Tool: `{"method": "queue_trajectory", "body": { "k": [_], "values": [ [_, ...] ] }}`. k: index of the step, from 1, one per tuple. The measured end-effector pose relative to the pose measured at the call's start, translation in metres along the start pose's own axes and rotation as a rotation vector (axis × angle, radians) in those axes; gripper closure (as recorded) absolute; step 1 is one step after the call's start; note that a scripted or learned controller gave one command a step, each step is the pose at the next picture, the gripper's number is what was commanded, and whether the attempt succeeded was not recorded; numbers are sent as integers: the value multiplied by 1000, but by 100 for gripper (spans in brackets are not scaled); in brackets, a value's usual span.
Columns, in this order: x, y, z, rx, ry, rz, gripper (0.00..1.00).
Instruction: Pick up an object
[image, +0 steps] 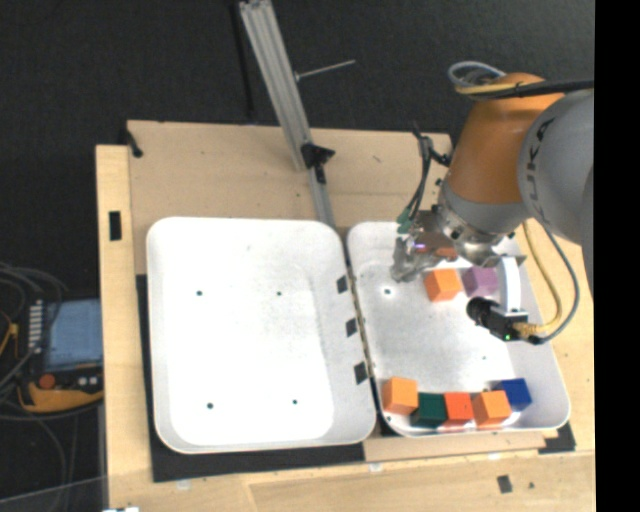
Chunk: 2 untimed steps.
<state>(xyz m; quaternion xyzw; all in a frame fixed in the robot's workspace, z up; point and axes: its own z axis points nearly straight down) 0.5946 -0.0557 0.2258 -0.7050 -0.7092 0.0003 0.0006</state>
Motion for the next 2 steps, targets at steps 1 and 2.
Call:
{"method": "queue_trajectory", "body": {
  "k": [1, 2],
  "values": [
    [58, -15, -11, -1, 2, -3, 100],
    [114, -29, -21, 0, 3, -3, 100]
  ]
}}
